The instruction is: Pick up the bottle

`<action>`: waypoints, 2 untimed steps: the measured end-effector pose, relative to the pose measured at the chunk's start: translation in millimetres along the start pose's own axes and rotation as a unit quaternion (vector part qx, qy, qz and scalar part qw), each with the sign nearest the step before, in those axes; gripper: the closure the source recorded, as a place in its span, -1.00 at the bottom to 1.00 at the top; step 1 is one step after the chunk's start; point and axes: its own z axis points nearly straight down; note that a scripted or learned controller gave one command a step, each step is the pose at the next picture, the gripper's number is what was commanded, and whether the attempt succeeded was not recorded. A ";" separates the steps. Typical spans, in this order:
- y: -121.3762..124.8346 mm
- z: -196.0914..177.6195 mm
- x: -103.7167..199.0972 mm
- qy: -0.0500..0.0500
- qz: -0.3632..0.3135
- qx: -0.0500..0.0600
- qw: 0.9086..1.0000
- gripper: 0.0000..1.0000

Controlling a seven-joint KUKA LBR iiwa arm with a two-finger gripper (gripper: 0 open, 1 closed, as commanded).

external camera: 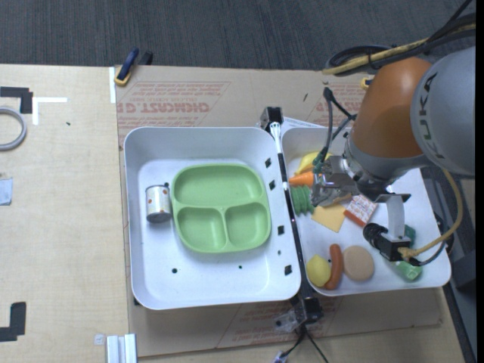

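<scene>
Lying on its side beside the green tray (pixel 221 207), small silver bottle (pixel 157 202), red-dotted label; tool (pixel 327 189) state unclear.

The arm (pixel 408 112) runs out of the picture at the right edge and covers much of the right bin (pixel 432 274), hiding that bin's far wall and whatever lies beneath the wrist. The end effector (pixel 327 187) is a dark tangle above the food items; its state cannot be made out. A green item (pixel 409 271) at the right bin's near right corner is partly hidden by a black part (pixel 382 238) and too small to identify. The print on the small can (pixel 158 203) in the left bin (pixel 204 290) is unreadable.
</scene>
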 end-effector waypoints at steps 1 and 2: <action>-30.9 0.2 64.2 0.000 0.058 0.001 0.998 1.00; -57.8 0.2 114.9 0.000 0.071 0.001 0.997 1.00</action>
